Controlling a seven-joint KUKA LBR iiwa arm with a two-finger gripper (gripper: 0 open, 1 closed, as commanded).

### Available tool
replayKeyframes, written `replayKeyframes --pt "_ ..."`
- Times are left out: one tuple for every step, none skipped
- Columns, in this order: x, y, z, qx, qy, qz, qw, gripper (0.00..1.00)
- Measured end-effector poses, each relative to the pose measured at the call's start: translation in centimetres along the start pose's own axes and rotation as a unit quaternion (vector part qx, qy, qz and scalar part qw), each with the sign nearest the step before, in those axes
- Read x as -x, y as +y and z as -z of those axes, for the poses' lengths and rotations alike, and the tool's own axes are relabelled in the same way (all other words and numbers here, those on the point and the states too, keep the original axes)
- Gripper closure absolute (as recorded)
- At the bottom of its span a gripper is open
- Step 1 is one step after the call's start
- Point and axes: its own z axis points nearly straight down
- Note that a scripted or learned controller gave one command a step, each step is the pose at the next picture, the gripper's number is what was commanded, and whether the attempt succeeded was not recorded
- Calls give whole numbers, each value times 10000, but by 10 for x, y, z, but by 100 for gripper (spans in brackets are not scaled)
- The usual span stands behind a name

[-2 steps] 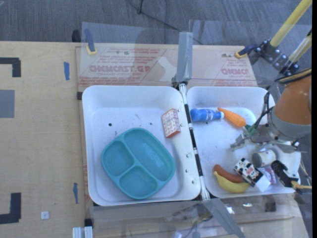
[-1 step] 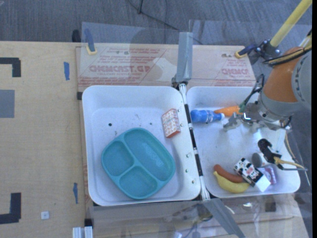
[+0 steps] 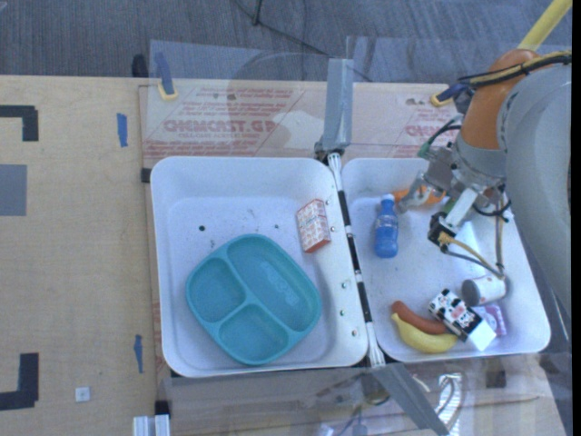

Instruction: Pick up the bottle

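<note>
A small blue bottle (image 3: 387,231) with a lighter blue cap lies in the left part of the right bin (image 3: 536,330), close to the divider. My gripper (image 3: 421,194) hangs just to the right of the bottle's cap end and slightly behind it, low over the bin. It sits beside the bottle, not around it. The grey arm with its orange band (image 3: 486,107) comes in from the upper right, and cables trail below the wrist.
At the right bin's front lie a yellow banana (image 3: 425,338), a red sausage (image 3: 416,320), a black-and-white block (image 3: 454,312), a purple item (image 3: 494,319) and a white cup (image 3: 483,291). The left bin (image 3: 172,198) holds a teal divided plate (image 3: 254,298) and a small red-and-white box (image 3: 312,225).
</note>
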Motion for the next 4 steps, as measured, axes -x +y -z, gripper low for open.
replayKeyframes --pt "5 10 0 -14 9 819 9966 0" --pt "-27 -11 0 -29 -26 -1449 9894 0" --pt "-34 -9 12 64 39 -1415 9899 100" --pt "15 21 2 116 141 -2745 9614 100"
